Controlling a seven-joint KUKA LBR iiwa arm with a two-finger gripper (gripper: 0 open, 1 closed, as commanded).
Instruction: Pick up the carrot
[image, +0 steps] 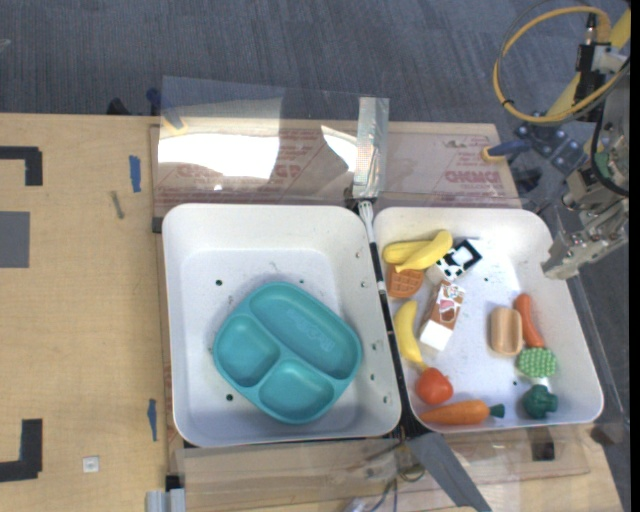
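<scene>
I can make out red print on the clear sheet (300, 160) behind the bins, at left, middle and right, but it sits mirrored or upside down and too faint for me to read a word. The small carton (443, 312) in the right bin (575, 330) carries a printed label, too small to read.

Two bins side by side on the desk (70, 300)

The hand (572, 250) hangs at the right bin's (480, 225) far edge; the carrot (458, 412) lies well in front of it, beside the tomato (433, 385).
</scene>
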